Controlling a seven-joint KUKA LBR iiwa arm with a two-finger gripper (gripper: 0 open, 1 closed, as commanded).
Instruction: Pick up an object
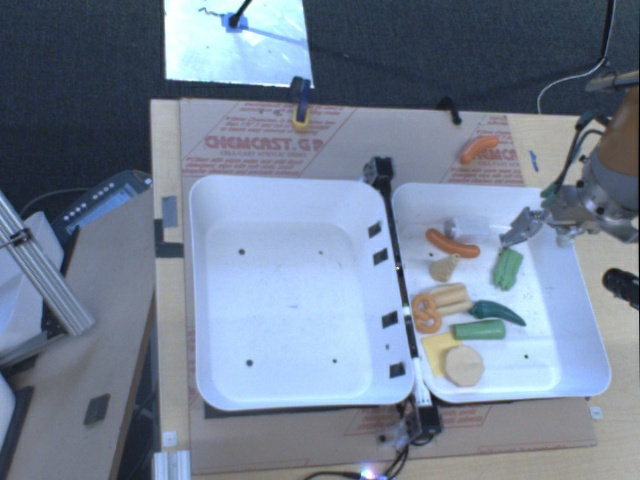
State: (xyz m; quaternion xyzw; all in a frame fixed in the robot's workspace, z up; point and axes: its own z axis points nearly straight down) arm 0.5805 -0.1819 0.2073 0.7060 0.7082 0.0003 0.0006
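- Green toy vegetable (507, 267) lies in the right bin (580, 308), near its far right side, just below the gripper (522, 230).
- The gripper hangs over that bin with its fingers spread, nothing between them.
- A sausage (452, 241), a dark green pepper (497, 312) and a round cracker (463, 366) lie nearby.
- Left bin (290, 298) sits beside it.

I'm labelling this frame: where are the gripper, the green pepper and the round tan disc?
gripper (522, 230), camera view, between its tips.
green pepper (497, 313), camera view, mid-body.
round tan disc (464, 366), camera view, centre of top face.
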